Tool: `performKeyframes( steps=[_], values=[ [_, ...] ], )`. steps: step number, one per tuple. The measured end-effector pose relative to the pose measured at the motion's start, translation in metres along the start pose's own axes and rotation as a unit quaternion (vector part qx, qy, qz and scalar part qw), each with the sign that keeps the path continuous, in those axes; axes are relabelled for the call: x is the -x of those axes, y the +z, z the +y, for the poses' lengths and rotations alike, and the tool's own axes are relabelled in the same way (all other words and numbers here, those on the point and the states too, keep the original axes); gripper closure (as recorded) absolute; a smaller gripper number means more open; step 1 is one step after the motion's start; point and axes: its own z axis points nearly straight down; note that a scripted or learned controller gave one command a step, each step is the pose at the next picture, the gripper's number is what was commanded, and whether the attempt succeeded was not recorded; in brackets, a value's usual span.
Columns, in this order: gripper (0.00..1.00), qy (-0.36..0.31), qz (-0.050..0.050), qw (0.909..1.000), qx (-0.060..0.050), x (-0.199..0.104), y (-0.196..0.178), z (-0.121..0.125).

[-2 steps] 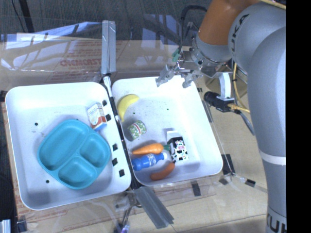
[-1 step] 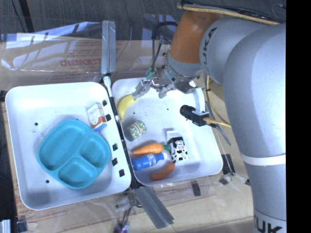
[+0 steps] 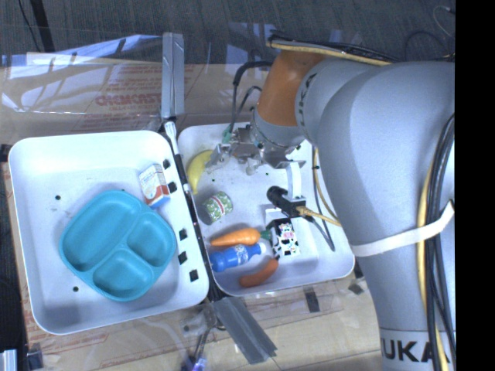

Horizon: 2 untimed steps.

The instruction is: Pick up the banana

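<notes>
Banana lies at ten o'clock in the right bin, against the dividing wall. We see our gripper hanging just beside it, presumably lining up a grasp; whether it is spread, we cannot tell.

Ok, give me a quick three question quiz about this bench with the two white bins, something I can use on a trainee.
1. True or false: the yellow banana lies in the same shallow white bin as the orange carrot.
2. Which item shares the other white bin with the blue three-compartment plastic tray?
A. the blue bottle
B. the small red and white carton
C. the green patterned can
3. Fill in: the grey arm's two-finger gripper is above the bin's ___ end, close to the banana.

Key: 1 true; 2 B; 3 far.
</notes>
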Motion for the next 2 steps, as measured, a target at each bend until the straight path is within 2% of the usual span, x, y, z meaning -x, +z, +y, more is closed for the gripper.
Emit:
performKeyframes(
  steps=[1, 2],
  values=[
    [0.0, -0.189, -0.002, 0.982, 0.003, -0.003, 0.001, 0.006],
    [1.0, -0.19, -0.002, 0.9817, 0.003, -0.004, -0.009, 0.006]
  ],
)
